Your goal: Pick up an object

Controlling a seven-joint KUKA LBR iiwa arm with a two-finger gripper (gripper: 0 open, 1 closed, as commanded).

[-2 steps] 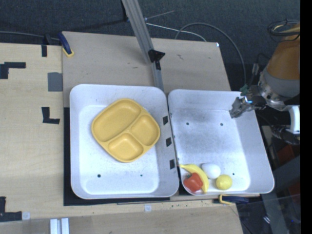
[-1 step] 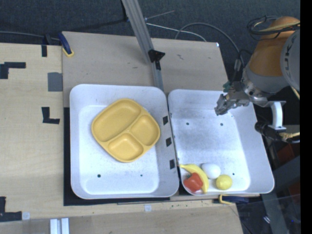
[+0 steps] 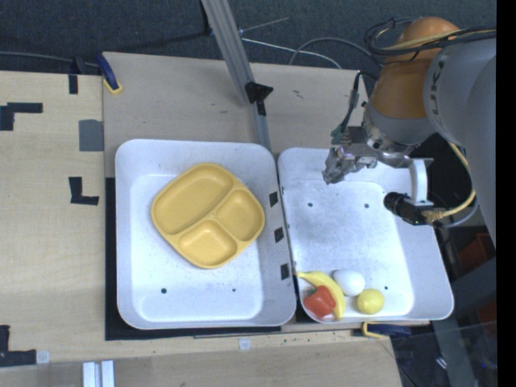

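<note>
In the right bin (image 3: 363, 224), several small items cluster at the near edge: a yellow banana (image 3: 326, 284), a red piece (image 3: 320, 301), a white egg-like ball (image 3: 349, 281) and a yellow round fruit (image 3: 370, 301). My gripper (image 3: 334, 172) hangs over the far left part of that bin, well away from the cluster, with nothing visible between its fingers. Whether the fingers are apart is not clear at this angle.
The left bin (image 3: 137, 240) holds a yellow divided plate (image 3: 208, 214). A grey metal pole (image 3: 234, 47) slants down to the ridge between the bins. The arm's orange band (image 3: 403, 87) and cables sit at the upper right.
</note>
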